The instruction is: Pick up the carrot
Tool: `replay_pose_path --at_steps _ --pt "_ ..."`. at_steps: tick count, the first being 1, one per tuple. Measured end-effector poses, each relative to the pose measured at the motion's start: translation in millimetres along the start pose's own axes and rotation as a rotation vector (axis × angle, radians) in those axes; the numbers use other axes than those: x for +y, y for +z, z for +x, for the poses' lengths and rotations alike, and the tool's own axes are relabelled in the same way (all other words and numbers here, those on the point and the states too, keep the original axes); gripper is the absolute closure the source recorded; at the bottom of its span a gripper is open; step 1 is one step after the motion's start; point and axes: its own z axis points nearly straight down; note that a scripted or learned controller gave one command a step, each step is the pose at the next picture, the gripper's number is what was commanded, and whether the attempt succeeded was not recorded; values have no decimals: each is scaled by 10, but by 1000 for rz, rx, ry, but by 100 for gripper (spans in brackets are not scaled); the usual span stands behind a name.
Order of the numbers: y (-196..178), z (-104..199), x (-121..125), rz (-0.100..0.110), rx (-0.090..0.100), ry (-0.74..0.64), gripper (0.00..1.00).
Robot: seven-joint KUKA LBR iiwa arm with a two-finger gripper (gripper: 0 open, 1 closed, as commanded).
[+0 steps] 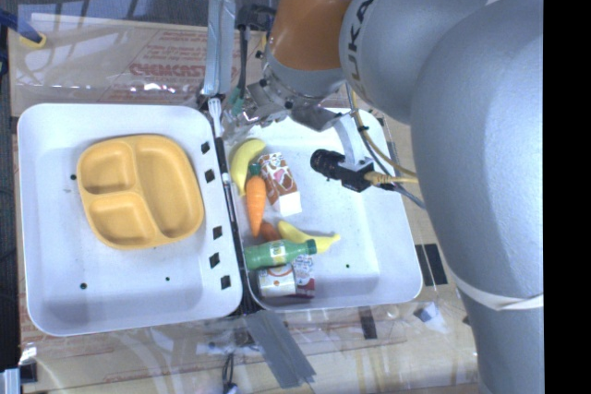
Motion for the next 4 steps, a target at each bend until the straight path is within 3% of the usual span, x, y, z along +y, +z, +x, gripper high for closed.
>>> replay_pose_path --at_steps 1,2,3,4 --pt "0 0 0 0 0 0 0" --pt "511 145 -442 5 1 129 0" --pt "435 -499 -348 1 0 390 0" --pt "373 -491 -333 6 0 381 100"
